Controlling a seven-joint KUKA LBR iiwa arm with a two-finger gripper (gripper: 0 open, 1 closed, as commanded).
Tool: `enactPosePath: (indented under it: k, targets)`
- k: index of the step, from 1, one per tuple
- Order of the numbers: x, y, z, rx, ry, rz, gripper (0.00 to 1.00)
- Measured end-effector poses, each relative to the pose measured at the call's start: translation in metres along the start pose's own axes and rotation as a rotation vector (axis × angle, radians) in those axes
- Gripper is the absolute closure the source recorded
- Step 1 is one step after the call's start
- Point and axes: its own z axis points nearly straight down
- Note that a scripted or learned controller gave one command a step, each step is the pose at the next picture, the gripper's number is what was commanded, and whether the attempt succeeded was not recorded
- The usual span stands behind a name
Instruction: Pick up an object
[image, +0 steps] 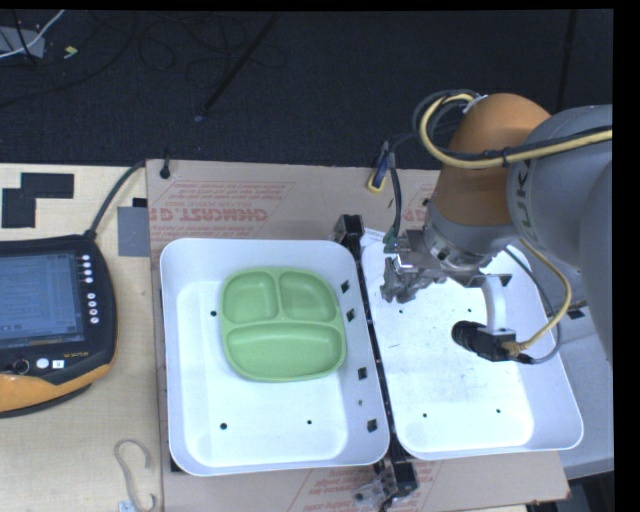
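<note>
Progress looks slight: nothing shows between the fingers of the two-finger gripper (400, 285), so the pick is, by my judgement, not yet made. The grey arm with its orange band (490, 160) reaches in from the right of the frame and holds the gripper low over the upper left corner of the right-hand shallow white bin (480, 425), close to the divider between the bins. Whether the claw is apart or together I cannot tell; the metal parts blur into one another. The pale green plastic divided plate (282, 325) lies flat in the left-hand shallow white bin (260, 440), left of centre in the frame, well apart from the gripper. Reaching, closing on and lifting an object all seem left to do.
</note>
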Motion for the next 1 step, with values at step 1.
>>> enactPosePath:
  k: [1]
  targets:
    - [0.0157,0.0047,0.0007,-0.003,0.001,-0.002,1.00]
